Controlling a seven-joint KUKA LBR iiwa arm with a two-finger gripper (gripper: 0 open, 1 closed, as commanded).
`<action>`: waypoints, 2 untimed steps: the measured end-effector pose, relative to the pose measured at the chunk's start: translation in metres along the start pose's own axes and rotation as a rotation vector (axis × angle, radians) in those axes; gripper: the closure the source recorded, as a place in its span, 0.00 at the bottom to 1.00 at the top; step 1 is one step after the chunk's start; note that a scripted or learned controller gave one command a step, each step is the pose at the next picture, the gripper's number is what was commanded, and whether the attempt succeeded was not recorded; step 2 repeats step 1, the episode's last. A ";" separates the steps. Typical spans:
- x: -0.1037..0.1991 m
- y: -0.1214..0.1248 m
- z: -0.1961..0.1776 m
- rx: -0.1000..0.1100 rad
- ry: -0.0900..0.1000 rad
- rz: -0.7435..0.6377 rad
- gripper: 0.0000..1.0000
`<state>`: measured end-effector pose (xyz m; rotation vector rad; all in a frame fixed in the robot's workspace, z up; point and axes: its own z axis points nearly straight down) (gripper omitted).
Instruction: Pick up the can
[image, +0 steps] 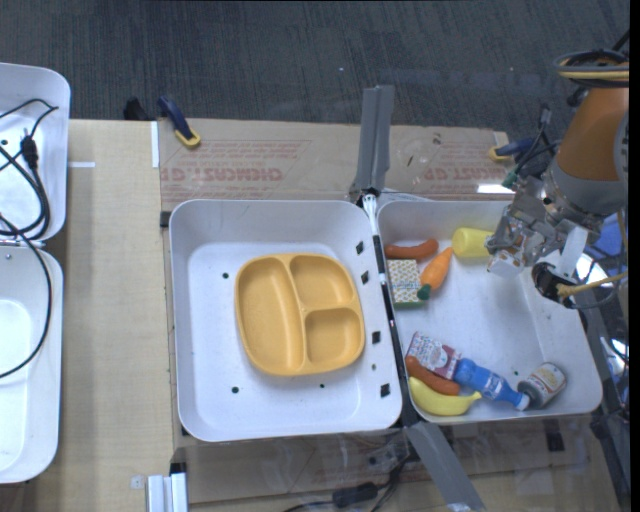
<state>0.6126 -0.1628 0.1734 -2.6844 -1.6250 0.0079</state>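
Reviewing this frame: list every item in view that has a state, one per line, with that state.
can: lying on its side, right bin's near right corner, not gripped
blue bottle: lying flat beside the can
banana: lying against the near wall
carton: lying flat
carrot: lying, tilted
sausage: lying flat
yellow divided plate: upright in left bin, nothing on it
gripper: above the right bin's far right side, away from the can
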 end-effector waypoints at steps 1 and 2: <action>-0.001 0.000 -0.008 0.002 -0.001 0.003 1.00; -0.001 0.000 -0.008 0.002 -0.001 0.003 1.00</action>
